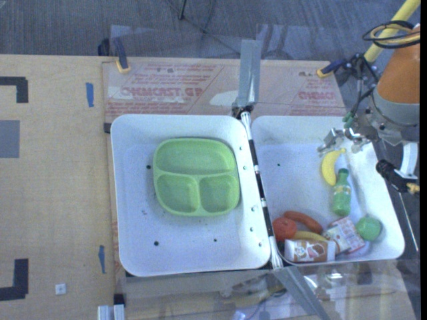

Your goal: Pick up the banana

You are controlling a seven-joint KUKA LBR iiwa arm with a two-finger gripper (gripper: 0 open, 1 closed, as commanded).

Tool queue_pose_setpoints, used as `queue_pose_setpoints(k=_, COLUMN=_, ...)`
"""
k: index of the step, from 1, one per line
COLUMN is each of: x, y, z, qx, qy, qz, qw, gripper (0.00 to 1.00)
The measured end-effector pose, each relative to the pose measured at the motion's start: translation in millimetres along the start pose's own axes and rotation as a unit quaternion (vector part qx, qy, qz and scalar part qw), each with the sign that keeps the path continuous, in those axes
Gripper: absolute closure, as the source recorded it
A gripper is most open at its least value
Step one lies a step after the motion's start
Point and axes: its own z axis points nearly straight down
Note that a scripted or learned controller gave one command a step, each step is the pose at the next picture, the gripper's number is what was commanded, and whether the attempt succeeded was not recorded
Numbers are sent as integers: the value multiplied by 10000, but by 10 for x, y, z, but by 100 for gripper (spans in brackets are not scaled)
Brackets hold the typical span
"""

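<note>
A yellow banana (329,168) lies in the right bin (293,172) near its far right side, with its upper end by the gripper. Just above the banana's upper end, my gripper (344,141) hangs from the grey arm with the orange band. Its metal fingers (331,139) stand apart, open, and nothing shows between them. A small green bottle (341,193) rests right beside the banana's lower end.
At the right bin's front lie a red tomato (284,228), an orange-red sausage shape (304,220), a yellow piece (311,236), a sauce packet (309,250), a small carton (345,235) and a green ball (369,229). A green divided plate (196,176) sits in the left bin (130,199).
</note>
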Motion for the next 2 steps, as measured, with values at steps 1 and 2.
queue_pose_setpoints(k=1, x=-33, y=-55, z=550, qx=-154, qy=-129, qz=-2290, qw=9732, gripper=0)
queue_pose_setpoints(k=2, x=-180, y=362, z=650, qx=-14, qy=-6, qz=-1561, qw=9877, gripper=0)
